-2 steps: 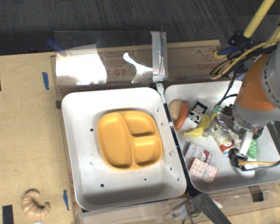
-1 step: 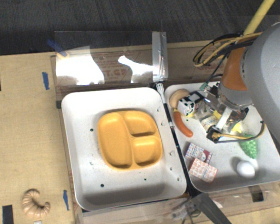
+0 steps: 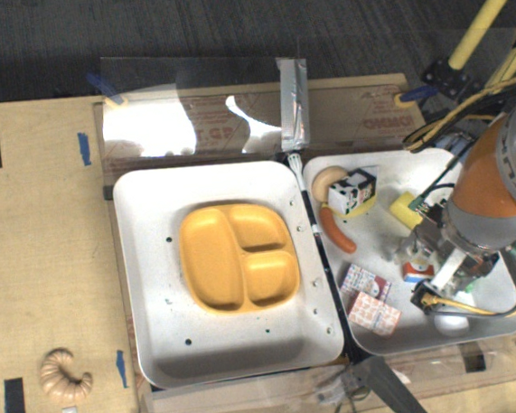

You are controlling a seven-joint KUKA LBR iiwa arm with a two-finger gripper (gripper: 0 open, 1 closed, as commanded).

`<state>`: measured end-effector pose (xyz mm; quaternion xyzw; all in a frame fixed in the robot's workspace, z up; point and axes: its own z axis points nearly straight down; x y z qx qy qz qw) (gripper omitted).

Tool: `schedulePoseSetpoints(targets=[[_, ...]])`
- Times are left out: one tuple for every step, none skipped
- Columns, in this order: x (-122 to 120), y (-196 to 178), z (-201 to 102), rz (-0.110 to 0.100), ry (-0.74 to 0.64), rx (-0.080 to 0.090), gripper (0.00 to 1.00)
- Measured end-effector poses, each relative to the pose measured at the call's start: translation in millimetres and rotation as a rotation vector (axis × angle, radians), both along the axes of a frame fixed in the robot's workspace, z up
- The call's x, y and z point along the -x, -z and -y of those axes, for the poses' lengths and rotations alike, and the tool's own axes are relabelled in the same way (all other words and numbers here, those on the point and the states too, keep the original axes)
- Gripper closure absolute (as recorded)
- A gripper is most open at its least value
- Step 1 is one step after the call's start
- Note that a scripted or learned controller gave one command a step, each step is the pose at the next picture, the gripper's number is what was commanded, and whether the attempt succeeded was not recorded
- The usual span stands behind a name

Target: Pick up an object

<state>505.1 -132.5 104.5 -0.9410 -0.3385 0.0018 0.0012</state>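
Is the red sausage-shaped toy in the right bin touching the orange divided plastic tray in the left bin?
Apart. The camera view shows the red sausage-shaped toy in the right bin and the orange divided plastic tray in the left bin, their rims between.

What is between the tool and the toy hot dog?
Nothing visible blocks it. The tool hangs over the right bin; the toy hot dog lies to the view's left, with bare white floor between them.

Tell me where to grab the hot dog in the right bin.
Take the hot dog at its middle, coming straight down from above, with the claw closing across its narrow width. It lies flat and long, slanted along the right bin's left wall, so the far end leaves little room. The box sits close to its upper end, so the lower half looks freer, though the view is coarse.
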Motion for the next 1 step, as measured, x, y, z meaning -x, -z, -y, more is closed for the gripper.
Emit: schedulePoseSetpoints(targets=[[-18.4, 18.3, 22.0, 0.005, 0.215, 0.000, 0.00]])
